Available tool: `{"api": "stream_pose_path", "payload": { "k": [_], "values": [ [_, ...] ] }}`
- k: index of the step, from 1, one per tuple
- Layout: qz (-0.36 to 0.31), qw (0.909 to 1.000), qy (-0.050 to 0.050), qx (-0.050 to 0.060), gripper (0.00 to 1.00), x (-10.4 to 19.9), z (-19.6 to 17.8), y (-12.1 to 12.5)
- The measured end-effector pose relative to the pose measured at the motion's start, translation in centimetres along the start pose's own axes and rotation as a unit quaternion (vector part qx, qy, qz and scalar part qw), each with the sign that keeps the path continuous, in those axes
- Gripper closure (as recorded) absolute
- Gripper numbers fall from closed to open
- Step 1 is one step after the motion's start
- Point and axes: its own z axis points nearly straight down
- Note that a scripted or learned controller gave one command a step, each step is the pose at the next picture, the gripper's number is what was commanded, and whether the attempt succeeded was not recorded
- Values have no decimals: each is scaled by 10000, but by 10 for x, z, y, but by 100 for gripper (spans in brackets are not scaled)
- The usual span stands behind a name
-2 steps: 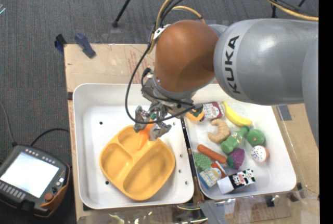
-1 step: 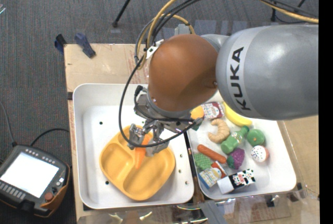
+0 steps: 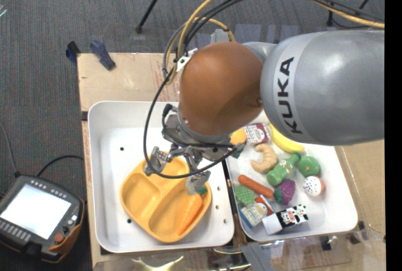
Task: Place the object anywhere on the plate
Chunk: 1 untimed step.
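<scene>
Two-finger gripper (image 3: 178, 169) hangs over yellow-orange divided plastic plate (image 3: 141, 197) in left white bin (image 3: 107, 138), fingers spread wide, nothing between them. Orange toy carrot (image 3: 190, 213) lies on plate at gripper's 5 o'clock, just beside right fingertip (long axis 1-to-7 o'clock). Looks already placed.

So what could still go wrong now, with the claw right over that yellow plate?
The carrot lies near the plate's right rim, so a nudge from the gripper as it lifts could roll it off into the left bin. The dangling black cable hangs close by and might snag the plate too.
</scene>
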Motion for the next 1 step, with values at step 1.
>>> {"api": "stream_pose_path", "payload": {
  "k": [1],
  "values": [
    [7,10000,-6,-6,100,-2,-9,1]
  ]
}}
